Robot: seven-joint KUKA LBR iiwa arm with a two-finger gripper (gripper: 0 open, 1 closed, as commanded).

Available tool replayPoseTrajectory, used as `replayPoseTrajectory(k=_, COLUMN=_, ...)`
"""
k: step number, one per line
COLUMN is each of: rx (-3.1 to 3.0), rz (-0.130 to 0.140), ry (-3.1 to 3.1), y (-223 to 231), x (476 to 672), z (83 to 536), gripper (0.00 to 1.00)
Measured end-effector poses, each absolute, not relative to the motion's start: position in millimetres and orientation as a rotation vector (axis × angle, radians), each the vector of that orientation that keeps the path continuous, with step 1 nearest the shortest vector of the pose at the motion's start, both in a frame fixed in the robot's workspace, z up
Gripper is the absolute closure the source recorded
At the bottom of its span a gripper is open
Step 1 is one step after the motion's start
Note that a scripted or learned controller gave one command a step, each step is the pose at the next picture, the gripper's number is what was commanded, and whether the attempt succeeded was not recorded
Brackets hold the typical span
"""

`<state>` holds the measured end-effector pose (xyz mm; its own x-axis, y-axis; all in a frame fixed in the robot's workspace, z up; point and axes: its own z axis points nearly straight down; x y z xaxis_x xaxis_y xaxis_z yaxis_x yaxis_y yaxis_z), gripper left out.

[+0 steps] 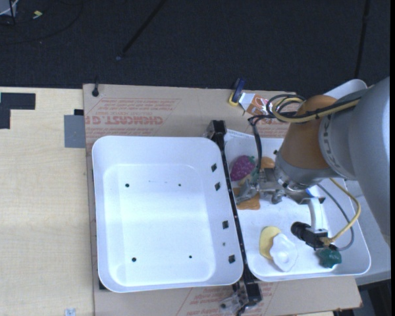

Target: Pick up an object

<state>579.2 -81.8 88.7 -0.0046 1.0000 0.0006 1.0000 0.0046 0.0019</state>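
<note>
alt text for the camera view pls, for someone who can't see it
A grey robot arm with an orange band reaches from the right into the right-hand white bin, its gripper low beside a purple lumpy object and an orange piece. A yellow-and-white object and a small teal object lie nearer the front.

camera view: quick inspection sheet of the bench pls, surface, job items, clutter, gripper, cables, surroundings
surface: cardboard sheet on a pale wooden bench, bearing the left bin and the right bin side by side
job's things: in the right bin, a purple object, an orange piece, a yellow object touching a white object, and a teal object
clutter: nothing seen
grippers: gripper low in the right bin beside the purple object; grasp cannot be told
cables: yellow and black cables looped at the wrist; a yellow cable runs down to a black part
surroundings: dark floor behind the bench with thin wires
</note>
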Motion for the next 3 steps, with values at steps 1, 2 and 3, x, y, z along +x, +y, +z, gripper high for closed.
replayPoseTrajectory(k=1, rx=2.218, rz=0.002, ry=2.221, y=-88, x=646.1, z=88, gripper=0.0)
replayPoseTrajectory(k=2, rx=2.229, rz=-0.009, ry=2.222, y=-111, x=581.0, z=87, gripper=0.0)
replayPoseTrajectory(k=3, rx=2.218, rz=0.001, ry=2.224, y=-103, x=645.7, z=88, gripper=0.0)
